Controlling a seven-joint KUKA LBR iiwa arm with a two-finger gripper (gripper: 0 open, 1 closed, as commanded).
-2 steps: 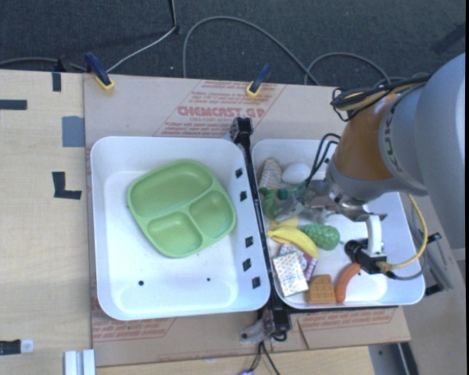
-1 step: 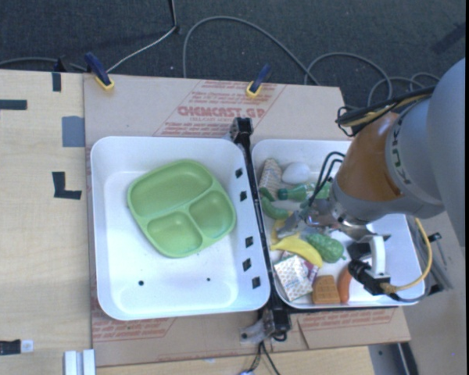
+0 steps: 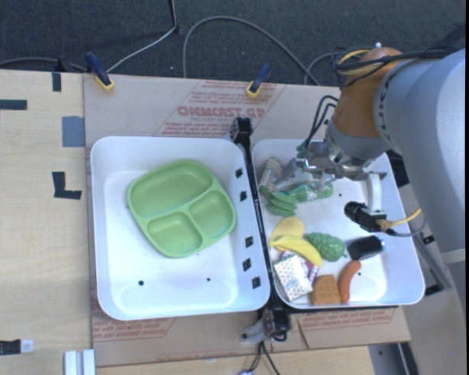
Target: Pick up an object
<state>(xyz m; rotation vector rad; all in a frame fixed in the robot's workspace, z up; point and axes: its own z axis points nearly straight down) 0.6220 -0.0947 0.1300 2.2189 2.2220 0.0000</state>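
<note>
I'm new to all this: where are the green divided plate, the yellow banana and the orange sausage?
Green divided plate point(image 3: 181, 207), camera view, its middle ridge.
Yellow banana point(image 3: 297, 248), camera view, mid-curve.
Orange sausage point(image 3: 347, 280), camera view, its middle.

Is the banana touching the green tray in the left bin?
Apart. The camera view shows the banana lying in the right bin, while the green tray sits in the left bin, across the divider between them.

A grey arm with an orange band reaches into the right shallow white bin point(image 3: 406, 287), its two-finger gripper point(image 3: 309, 180) low over a green leafy toy point(image 3: 281, 201). A green three-compartment plastic plate point(image 3: 181, 207) lies in the left white bin point(image 3: 109, 233).
</note>
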